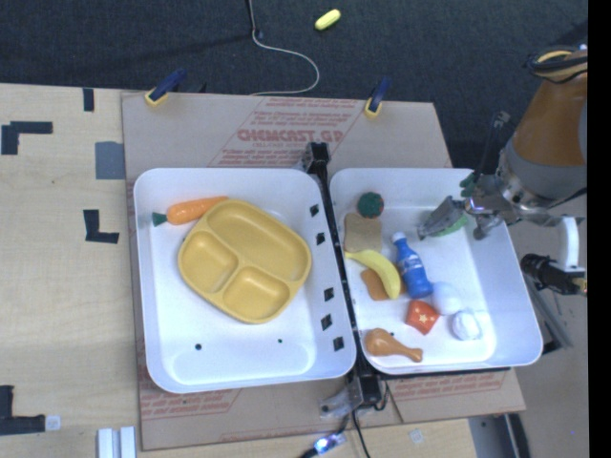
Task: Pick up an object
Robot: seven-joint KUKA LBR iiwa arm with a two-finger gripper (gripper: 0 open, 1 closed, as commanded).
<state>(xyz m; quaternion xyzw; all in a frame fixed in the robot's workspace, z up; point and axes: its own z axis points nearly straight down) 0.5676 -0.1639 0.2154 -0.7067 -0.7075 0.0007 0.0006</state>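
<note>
The right bin (501,284) holds several small objects. Among them are a blue bottle (412,266), a yellow banana (378,266), a tan block (362,229) and a dark green ball (369,203). A red piece (423,317), a white piece (466,325) and a brown drumstick (390,345) lie nearer the front. My gripper (431,224) hangs over the bin's back right part, up and to the right of the blue bottle. It is open and holds nothing. Something green (459,222) shows just beneath it.
The left bin (158,284) holds a yellow divided plate (245,259) and an orange carrot (197,210) at its back left. A black divider (329,256) runs between the bins. A yellow object (327,19) and a cable (286,51) lie on the dark floor beyond.
</note>
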